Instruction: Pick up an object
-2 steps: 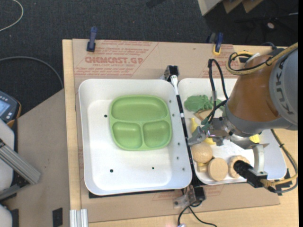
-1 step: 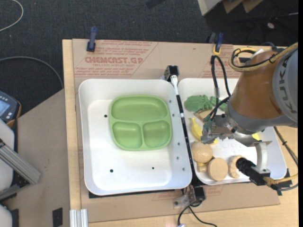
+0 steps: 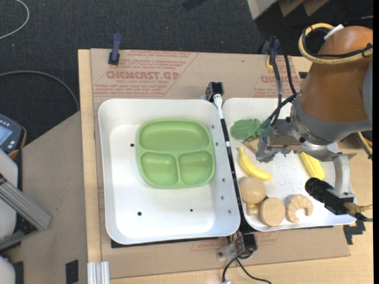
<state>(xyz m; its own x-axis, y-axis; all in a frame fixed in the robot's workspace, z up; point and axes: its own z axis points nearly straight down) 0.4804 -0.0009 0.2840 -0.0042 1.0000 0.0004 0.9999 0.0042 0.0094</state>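
gripper (image 3: 265,152): low in the right bin (image 3: 284,223), finger spread cannot be told
banana (image 3: 253,165): just left-below it, long axis slanting down-right
grasp: none visible

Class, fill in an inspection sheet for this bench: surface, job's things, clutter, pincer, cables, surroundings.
Surface: two white bins, left bin, right bin, on a brown board.
Job's things: right bin holds two bananas, greens, bun, round biscuit, croissant.
Clutter: green tray in left bin.
Pincer: pincer above right bin; holding nothing seen.
Cables: black cable.
Surroundings: dark carpet.
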